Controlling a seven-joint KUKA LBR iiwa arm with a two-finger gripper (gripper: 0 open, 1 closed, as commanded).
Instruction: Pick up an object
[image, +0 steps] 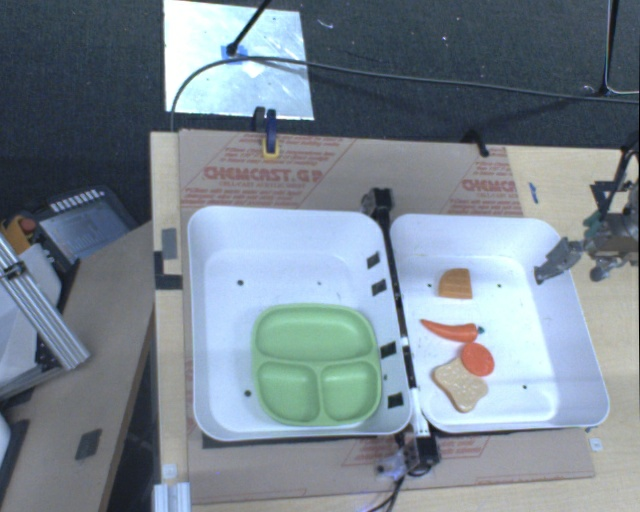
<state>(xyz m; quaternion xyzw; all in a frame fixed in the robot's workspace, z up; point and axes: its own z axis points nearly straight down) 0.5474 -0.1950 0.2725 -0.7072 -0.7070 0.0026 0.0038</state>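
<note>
The bench (330, 165) carries two shallow white bins side by side, and the left bin (285, 240) serves here as the landmark. Inside it, toward the near edge, sits a green tray (318, 362) with three compartments (one long, two smaller). The right bin (520, 405) touches the left bin along their shared wall. All four small items lie in the right bin, well apart from the tray. An orange block (455, 284) lies nearest the far end, just past the shared wall. Nearer the camera comes a red pepper (450, 329), lying flat. A red disc (478, 359) lies just beyond it, touching or overlapping a tan bread slice (460, 386), the item closest to the near rim. The gripper (552, 262) hangs over the right bin's far right rim, on the side away from the left bin, with nothing between its fingers; their spread cannot be determined.
</note>
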